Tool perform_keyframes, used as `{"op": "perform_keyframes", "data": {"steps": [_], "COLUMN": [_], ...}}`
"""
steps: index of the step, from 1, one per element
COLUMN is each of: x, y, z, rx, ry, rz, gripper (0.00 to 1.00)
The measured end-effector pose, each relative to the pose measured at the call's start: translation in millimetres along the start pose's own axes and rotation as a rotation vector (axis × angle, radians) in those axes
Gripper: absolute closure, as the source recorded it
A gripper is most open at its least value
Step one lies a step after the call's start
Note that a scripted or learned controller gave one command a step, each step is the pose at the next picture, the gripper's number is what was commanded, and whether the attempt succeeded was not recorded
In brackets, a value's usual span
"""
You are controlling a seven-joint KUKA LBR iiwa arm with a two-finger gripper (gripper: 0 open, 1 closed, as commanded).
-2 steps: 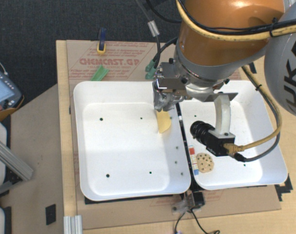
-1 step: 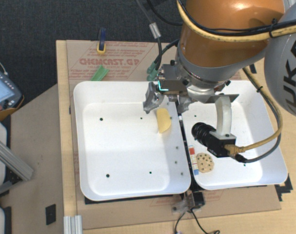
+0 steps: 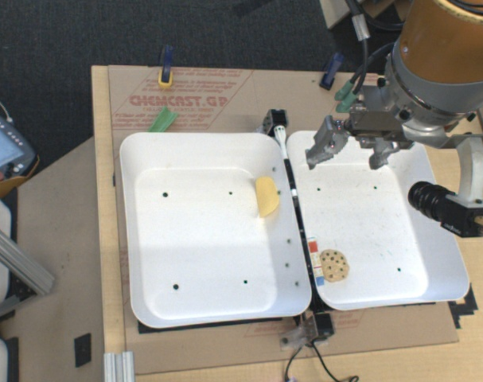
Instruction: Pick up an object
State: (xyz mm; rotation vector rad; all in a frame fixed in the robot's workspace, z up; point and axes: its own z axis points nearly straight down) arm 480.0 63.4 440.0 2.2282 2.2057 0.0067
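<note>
**Claw hangs over the far end of the right bin; cookie lies toward the near end**

The claw (image 3: pixel 351 151) hovers above the far part of the right bin (image 3: pixel 432 237), its two fingers spread apart with bare white floor visible between them. It holds nothing.

The nearest candidate for the pick is a round cookie (image 3: pixel 333 265), tan with dark specks, lying flat on the floor of the same bin. It sits close to the bin's left wall, just beside a small red, white and blue label on the dividing strip (image 3: pixel 293 201) between the bins. From the claw, the cookie lies toward the near edge of the counter (image 3: pixel 114 150) and a touch to the left in the picture, well apart from the fingertips. Being round, it offers no long axis to align with; any finger orientation should do, though the closeness of the wall looks likely to crowd the finger on that side.

A second thing, a pale yellow curved piece (image 3: pixel 266 196), perhaps a banana slice or chip, rests in the left bin (image 3: pixel 146 237) against its right wall. Its long axis runs roughly from far to near. It lies left of the claw, across the divider, and about as close as the cookie.

My judgement: either pick calls for a sideways shift before descending, since nothing sits directly under the fingers now.
</note>
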Motion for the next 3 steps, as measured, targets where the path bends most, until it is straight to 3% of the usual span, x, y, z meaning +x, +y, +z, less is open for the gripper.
{"op": "perform_keyframes", "data": {"steps": [1,2,3], "x": [6.3,46.9,4.8], "y": [0.2,38.5,-4.8], "z": [-8.2,121.9,162.4], "rx": [0.002,0.021,0.018], "ry": [0.001,-0.001,0.0], "rz": [-0.011,-0.013,-0.005], "gripper": [1.0,1.0,1.0]}}
